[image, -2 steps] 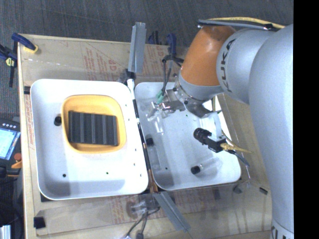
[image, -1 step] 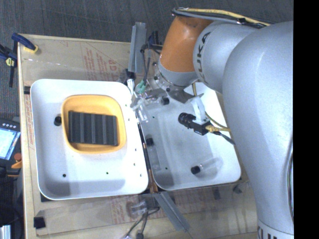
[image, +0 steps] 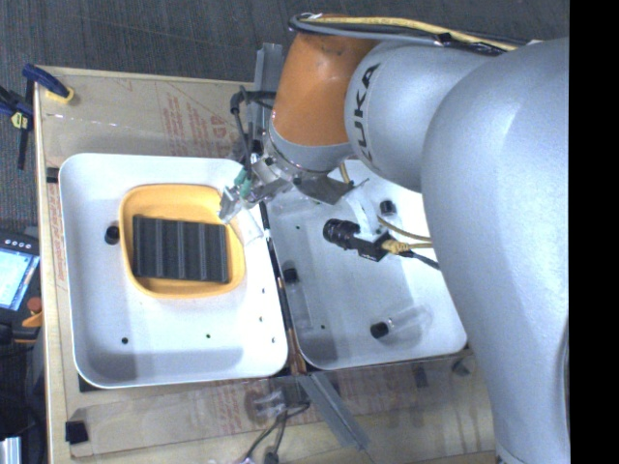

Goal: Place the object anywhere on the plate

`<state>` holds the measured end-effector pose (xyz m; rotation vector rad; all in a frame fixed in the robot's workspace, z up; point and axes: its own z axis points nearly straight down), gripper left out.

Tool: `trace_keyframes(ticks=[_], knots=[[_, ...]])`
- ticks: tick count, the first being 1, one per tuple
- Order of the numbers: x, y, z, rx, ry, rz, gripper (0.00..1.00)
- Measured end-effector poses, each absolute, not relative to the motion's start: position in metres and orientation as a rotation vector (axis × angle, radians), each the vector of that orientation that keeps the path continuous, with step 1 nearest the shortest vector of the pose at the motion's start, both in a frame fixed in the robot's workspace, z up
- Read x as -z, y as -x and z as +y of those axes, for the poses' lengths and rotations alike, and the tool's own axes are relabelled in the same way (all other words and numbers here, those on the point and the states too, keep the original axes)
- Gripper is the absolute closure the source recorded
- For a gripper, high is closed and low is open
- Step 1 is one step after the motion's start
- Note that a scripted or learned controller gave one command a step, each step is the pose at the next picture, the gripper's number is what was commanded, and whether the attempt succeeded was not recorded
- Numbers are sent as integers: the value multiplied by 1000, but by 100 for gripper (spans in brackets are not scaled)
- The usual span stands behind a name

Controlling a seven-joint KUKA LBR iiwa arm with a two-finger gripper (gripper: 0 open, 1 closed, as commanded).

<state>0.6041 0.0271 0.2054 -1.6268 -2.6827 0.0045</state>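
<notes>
Yellow plate [image: 155,197] sitting in the left bin [image: 145,351], nearer its top edge than its bottom. A dark ribbed block [image: 184,249] is lying flat across the plate's middle, inside the rim on every side; taking this as the object, it looks to be resting where the task wants it.

Gripper [image: 237,199] hanging at the plate's upper right corner, by the wall shared with the right bin [image: 338,298]. Its opening is hidden at this slant, so I cannot tell how wide it stands or whether it is carrying anything.

Judging the step: if a release is in hand, it is best done low and over the plate's flat, with a straight lift away afterwards so the rim is not being nudged and the block not dragged.

Counting: two bins, one plate, one ribbed block. One small dark bit [image: 111,232] just off the plate's left edge. In the right bin, two small dark bits: one [image: 290,275] by its left wall, one [image: 379,330] near its bottom edge.
</notes>
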Motion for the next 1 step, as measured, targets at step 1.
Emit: trace_keyframes(ticks=[1], knots=[[-205,-604,27,-5,1627,-2683,0]])
